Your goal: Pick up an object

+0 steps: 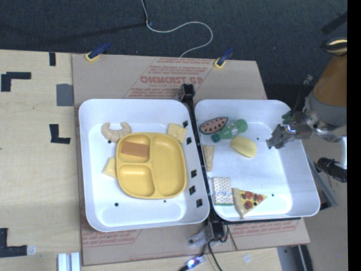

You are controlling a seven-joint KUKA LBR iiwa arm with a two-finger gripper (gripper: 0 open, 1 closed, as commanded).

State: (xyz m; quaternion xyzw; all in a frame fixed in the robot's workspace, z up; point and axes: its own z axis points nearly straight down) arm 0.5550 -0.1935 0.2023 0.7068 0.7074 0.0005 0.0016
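Observation:
The right bin [293, 168] holds a watermelon slice [214, 125], a green toy [234, 129], a yellow lemon-shaped piece [244, 147], a cracker [221, 189] and a pizza slice [248, 199]. A pale wedge [208, 157] lies by the bin's left wall. My gripper [277, 138] hangs over the right side of this bin, right of the lemon-shaped piece and apart from it. Nothing shows between its dark fingers.
The left bin [93, 151] carries a yellow divided tray [163, 171] with a brown toast piece [135, 148] in one compartment. A croissant [114, 130] and cheese wedges [176, 131] lie around the tray. The grey arm [330, 95] enters from the right.

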